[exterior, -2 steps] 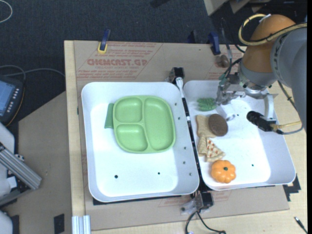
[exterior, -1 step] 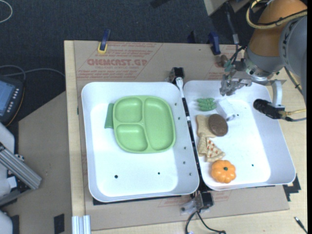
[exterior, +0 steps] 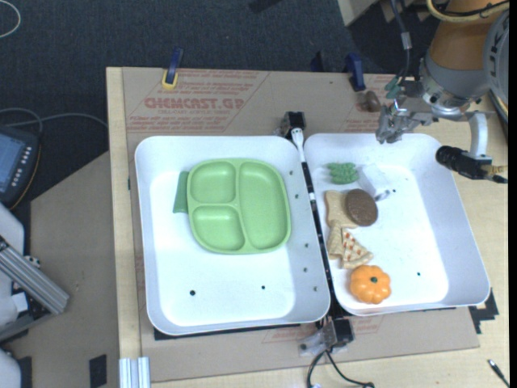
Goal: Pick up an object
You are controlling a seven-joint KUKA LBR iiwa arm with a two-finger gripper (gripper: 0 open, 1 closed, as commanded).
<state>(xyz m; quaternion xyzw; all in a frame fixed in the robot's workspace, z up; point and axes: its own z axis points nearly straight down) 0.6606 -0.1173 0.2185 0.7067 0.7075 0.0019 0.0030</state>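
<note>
Nearest the camera, low in the right bin (exterior: 452,241), sits a small orange pumpkin (exterior: 370,284), probably light, hard and smooth; its round sides could slip, so gripping across the middle seems best. Just above it lie a pizza-like wedge (exterior: 353,249), a pale cracker (exterior: 334,210), a brown cookie (exterior: 361,207) and a green lump (exterior: 342,171), all flat and harder to pinch. Left of them, a green divided plate (exterior: 239,205) fills the left bin (exterior: 161,281). At upper right the gripper (exterior: 393,128) hovers over the bin's far rim, carrying nothing; how wide it stands I cannot tell, being small and blurred.
</note>
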